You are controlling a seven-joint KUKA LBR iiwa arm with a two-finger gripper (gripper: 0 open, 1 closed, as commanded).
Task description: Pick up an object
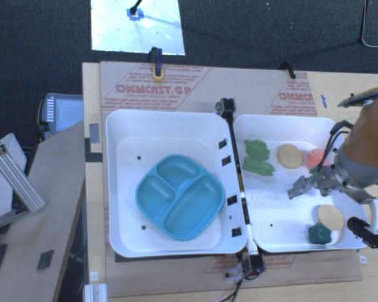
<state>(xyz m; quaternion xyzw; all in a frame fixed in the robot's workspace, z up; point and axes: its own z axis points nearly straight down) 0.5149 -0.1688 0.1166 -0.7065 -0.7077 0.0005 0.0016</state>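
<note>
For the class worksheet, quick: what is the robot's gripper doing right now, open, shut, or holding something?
Two-finger gripper: over the shallow white right-hand bin, nothing seen between its fingers; open or closed cannot be told from this view.

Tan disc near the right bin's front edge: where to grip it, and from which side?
My read: take the tan disc across its rim, coming straight down. It lies flat, so only the edges offer purchase. The dark green piece touches its front-left side, so place the end effector fingers on the back-left and front-right edges, where bare bin floor shows.
</note>
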